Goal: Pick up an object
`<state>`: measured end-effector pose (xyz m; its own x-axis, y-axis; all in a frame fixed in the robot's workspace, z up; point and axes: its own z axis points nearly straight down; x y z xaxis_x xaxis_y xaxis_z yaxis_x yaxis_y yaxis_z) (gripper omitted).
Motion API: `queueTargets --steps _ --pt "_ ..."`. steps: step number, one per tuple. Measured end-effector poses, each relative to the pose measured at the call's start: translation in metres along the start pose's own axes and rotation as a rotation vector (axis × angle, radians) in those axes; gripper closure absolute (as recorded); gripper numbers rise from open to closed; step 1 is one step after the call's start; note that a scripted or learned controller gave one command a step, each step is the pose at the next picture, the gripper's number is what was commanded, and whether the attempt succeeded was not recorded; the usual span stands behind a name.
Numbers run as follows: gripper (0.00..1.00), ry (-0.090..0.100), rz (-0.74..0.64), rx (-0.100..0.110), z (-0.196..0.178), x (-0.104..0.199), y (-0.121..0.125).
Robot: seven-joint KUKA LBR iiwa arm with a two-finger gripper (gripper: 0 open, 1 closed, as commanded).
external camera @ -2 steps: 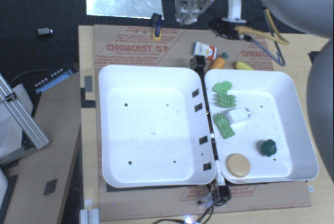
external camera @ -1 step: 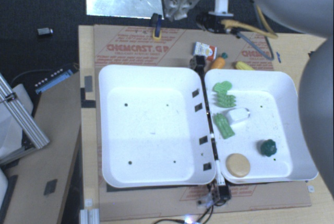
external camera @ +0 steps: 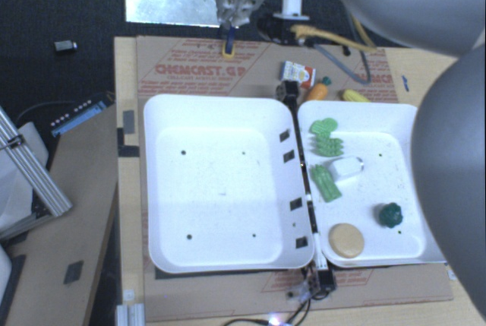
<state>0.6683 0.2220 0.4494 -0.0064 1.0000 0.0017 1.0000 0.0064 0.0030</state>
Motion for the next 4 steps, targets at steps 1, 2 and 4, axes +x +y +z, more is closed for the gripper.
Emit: queueTargets --steps 1,2,4 --pt "1.0 -0.001 0.002 -0.001 -0.007 0.012 0.0" --pt "1.0 -0.002 0.002 0.001 -0.001 0.012 0.0" --pt "1.0 -0.002 0.002 0.001 0.009 0.012 0.0"
